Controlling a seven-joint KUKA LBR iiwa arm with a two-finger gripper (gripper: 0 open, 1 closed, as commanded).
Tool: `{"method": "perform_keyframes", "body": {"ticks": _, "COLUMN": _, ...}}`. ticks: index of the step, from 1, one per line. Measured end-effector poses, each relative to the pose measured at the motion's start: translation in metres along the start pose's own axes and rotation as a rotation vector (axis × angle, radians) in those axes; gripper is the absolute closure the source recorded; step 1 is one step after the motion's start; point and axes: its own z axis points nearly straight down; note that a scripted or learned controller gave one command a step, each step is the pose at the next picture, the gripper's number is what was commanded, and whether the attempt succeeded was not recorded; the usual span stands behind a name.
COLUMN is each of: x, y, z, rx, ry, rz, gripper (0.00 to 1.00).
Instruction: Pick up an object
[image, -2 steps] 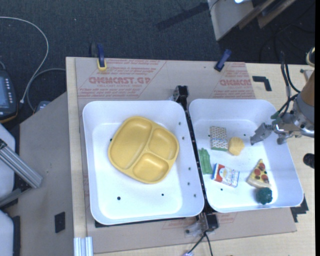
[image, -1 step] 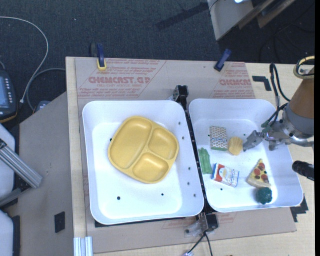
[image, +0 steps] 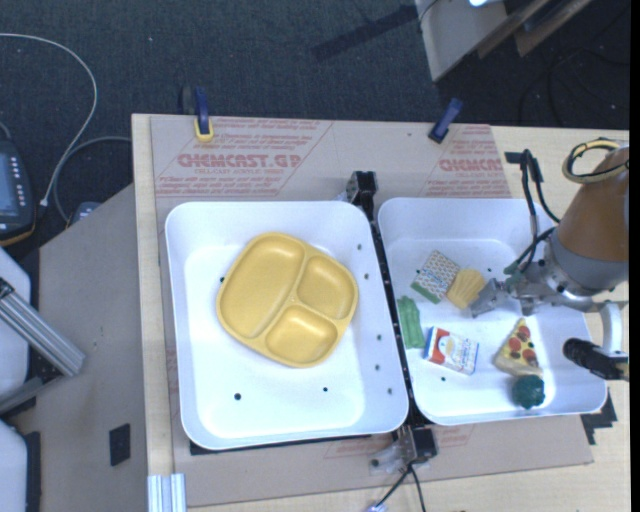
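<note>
The right bin (image: 400, 232) holds several small items. A checkered patch (image: 437, 272) and a yellow block (image: 465, 287) lie near its middle. A green stick (image: 409, 322) runs along the left wall, next to a white, red and blue packet (image: 449, 350). A toy pizza slice (image: 519, 348) and a teal ball (image: 529, 391) sit at the front right. My gripper (image: 506, 300) hangs open just right of the yellow block and above the pizza slice, with nothing between its fingers.
The left bin (image: 190, 330) carries a yellow divided plate (image: 287, 298). A black divider bar (image: 385, 300) runs between the two bins. The arm's grey body and orange band (image: 596, 225) cover the right bin's far right side.
</note>
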Motion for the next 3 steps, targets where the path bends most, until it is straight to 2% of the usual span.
{"method": "perform_keyframes", "body": {"ticks": 1, "x": -0.001, "y": 0.001, "z": -0.013, "rx": -0.006, "ry": -0.003, "rz": 0.0, "gripper": 1.0}}
{"method": "perform_keyframes", "body": {"ticks": 3, "x": 0.0, "y": -0.009, "z": -0.107, "rx": -0.01, "ry": -0.005, "rz": 0.0, "gripper": 1.0}}
